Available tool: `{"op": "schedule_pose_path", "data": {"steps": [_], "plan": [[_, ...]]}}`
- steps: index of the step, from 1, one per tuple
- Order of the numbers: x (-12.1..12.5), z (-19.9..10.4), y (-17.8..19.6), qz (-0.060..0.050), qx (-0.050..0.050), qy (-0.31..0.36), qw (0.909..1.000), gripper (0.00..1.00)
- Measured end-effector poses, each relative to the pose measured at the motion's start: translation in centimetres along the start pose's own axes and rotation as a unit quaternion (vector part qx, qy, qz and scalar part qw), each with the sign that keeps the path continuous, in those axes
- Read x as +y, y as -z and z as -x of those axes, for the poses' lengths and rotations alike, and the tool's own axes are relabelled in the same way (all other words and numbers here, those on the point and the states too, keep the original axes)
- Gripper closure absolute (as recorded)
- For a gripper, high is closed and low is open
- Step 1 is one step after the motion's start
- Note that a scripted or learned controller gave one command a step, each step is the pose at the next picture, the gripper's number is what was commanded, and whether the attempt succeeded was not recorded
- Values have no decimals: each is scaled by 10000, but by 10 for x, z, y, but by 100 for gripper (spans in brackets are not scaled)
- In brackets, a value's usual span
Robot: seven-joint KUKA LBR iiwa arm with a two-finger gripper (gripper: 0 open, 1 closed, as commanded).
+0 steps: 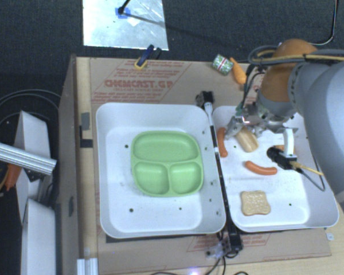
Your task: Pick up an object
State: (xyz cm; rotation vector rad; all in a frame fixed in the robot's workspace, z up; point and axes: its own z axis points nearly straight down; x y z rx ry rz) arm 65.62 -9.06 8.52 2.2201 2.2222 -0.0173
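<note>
My gripper [245,126] hangs low over the back left part of the right bin [318,211]. A tan bread roll [248,142] lies right under it, touching or nearly touching its tip; whether it is gripped I cannot tell. A reddish sausage [222,142] lies along the bin's left wall, just left of the roll. A second sausage [261,168] rests in the middle of the bin. A slice of toast [255,203] sits near the front.
The left bin [112,211] holds a green divided plate [166,163]. Behind the right bin, on the cardboard, lie a small green can [222,63] and an orange carrot-like piece [238,73]. The arm covers the right bin's back right corner.
</note>
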Motion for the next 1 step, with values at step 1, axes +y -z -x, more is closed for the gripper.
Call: {"op": "schedule_pose_path", "data": {"steps": [1], "plan": [[3, -5, 11, 63, 32, 28, 10000, 100]]}}
